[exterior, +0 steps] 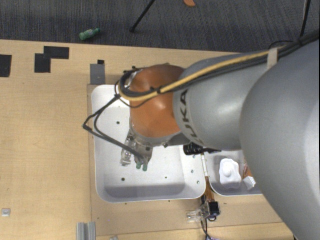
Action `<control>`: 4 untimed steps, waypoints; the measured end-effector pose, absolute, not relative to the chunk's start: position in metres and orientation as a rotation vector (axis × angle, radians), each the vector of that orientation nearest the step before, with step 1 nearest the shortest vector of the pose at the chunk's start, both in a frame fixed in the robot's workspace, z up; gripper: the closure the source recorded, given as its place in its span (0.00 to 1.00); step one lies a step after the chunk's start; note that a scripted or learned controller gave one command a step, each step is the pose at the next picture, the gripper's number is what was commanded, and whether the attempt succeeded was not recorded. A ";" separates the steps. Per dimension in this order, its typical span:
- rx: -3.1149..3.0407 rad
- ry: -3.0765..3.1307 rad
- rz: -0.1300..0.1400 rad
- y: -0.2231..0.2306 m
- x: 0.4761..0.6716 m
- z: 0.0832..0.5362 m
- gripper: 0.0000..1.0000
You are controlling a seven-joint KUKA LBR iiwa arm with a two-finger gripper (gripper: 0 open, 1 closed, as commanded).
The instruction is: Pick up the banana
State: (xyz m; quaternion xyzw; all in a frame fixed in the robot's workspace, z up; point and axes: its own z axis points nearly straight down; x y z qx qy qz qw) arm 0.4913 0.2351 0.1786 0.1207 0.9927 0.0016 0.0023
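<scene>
Hanging over the shallow white left bin (112,184), the grey arm with its orange wrist band (152,104) covers that bin's far and right parts. The two-finger gripper (136,159) sits low over the bin's middle. Bare white floor lies open toward the bin's left wall and its near wall. That open floor carries a few small dark specks.

A thin black cable (97,121) loops off the wrist, out past the bin's left rim and back to the gripper. A yellow cable (220,66) runs along the arm from above the bin's far-right corner.

Gripper state: cannot tell, as the tip is small and seen from above. Banana: its place, and so its place relative to the gripper, cannot be told from this view.

Right of the left bin stands the second white bin (235,190); it holds a white lumpy object (228,171). The arm's bulk overhangs the rest of that bin.

Both bins stand on a light wooden bench (45,149). Black tape patches (50,58) sit beyond the left bin's far-left corner, and a small grey bracket (98,73) stands at that corner. A clear plastic piece (196,215) lies just past the near-right corner.

Beyond the bench is dark grey carpet (225,14). On it lies a small green object (90,33), and an orange scrap (189,2) lies further off.
</scene>
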 end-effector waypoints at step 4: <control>-0.241 3.126 0.004 0.235 0.522 0.239 0.00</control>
